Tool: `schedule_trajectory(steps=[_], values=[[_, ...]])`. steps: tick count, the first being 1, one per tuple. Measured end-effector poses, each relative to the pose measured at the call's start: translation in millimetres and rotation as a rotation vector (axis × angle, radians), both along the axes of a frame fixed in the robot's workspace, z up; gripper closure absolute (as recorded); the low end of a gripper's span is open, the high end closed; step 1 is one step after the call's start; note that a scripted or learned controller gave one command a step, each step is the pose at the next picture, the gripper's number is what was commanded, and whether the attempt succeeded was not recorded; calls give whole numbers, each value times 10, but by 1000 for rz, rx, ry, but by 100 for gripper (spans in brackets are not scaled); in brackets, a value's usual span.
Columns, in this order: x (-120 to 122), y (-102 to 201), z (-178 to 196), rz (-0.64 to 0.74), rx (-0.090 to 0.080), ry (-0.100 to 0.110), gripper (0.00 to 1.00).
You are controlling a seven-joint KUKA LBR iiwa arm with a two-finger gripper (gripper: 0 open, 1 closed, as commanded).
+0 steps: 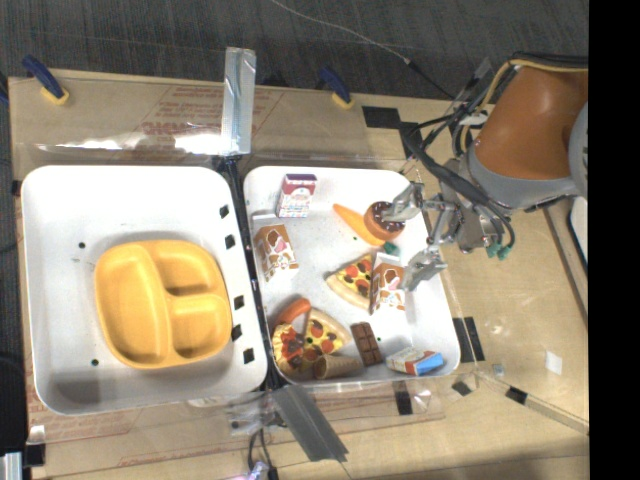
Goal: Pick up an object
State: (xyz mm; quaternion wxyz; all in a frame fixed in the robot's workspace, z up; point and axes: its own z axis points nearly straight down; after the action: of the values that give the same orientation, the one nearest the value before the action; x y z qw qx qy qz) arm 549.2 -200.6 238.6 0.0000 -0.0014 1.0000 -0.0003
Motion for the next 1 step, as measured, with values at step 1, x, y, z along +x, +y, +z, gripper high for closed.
schedule_trajectory(steps=[1], values=[[259, -87, -1442, -58, -2, -7, 0]])
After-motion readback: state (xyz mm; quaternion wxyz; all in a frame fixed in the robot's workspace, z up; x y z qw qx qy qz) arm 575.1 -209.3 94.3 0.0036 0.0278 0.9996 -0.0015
